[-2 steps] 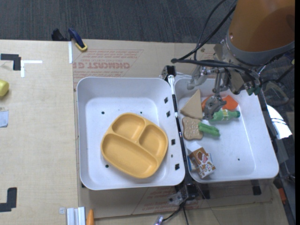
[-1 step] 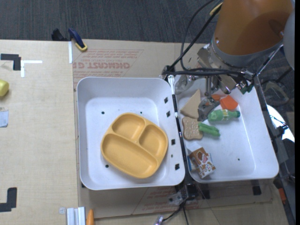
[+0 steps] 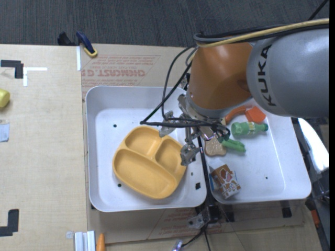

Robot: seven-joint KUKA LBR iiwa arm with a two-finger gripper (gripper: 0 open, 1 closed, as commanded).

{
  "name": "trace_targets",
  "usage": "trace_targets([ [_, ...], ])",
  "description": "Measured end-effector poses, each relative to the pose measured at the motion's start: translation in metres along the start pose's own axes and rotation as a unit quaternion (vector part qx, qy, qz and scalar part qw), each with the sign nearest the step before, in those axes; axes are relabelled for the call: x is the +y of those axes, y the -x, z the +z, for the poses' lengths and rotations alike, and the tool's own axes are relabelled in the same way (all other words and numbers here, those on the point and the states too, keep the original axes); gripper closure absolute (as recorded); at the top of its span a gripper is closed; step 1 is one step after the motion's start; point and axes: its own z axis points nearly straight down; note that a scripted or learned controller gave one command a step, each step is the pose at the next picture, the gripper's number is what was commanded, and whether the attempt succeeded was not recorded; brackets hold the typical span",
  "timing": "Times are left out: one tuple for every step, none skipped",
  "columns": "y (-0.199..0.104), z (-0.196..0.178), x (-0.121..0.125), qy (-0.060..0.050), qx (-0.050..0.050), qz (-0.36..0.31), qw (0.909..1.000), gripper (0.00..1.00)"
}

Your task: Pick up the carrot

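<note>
Orange carrot point(image 3: 242, 112) in right bin, partly hidden under arm.

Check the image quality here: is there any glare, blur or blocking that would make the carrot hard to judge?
Camera view: lighting is even and soft, shadows faint. The carrot is mostly hidden behind the arm's orange band, just an orange sliver showing. A bright overexposed patch sits on the right bin's rim. The yellow plate and the bench stay sharp; the hand is small and indistinct.
</note>
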Motion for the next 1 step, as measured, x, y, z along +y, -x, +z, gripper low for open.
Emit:
trace_targets([
  [-0.0051,0.0944,0.0584,-0.001,-0.004,0.001,1.0000,0.00],
])
